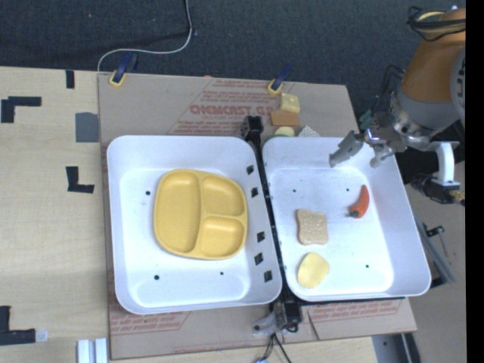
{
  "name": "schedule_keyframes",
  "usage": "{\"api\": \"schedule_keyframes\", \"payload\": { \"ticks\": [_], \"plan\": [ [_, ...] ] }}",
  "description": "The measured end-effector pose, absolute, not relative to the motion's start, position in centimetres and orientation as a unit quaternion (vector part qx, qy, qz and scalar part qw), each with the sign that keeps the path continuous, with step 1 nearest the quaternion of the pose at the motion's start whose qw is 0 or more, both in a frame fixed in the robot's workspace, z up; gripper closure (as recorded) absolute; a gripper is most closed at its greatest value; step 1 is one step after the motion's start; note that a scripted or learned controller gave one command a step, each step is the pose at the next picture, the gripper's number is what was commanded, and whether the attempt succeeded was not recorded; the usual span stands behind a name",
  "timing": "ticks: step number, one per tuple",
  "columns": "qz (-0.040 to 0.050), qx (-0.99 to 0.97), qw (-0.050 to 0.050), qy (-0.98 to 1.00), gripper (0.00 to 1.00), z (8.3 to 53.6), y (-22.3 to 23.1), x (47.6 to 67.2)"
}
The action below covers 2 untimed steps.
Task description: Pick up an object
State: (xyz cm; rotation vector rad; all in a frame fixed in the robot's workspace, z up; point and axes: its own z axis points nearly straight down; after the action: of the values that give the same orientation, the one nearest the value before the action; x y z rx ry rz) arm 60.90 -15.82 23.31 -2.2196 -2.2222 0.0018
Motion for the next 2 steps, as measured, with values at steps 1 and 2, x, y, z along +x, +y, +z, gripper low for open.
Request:
{"api": "schedule_keyframes", "payload": {
  "ticks": [1,2],
  "plan": [
    [0.0036,-0.709,0.003,-0.705,0.00,14.9,-22.0,58.8],
    [-0.0003,-0.707,-0.002,-0.707,0.00,8.3,-22.2,56.8]
  ]
}}
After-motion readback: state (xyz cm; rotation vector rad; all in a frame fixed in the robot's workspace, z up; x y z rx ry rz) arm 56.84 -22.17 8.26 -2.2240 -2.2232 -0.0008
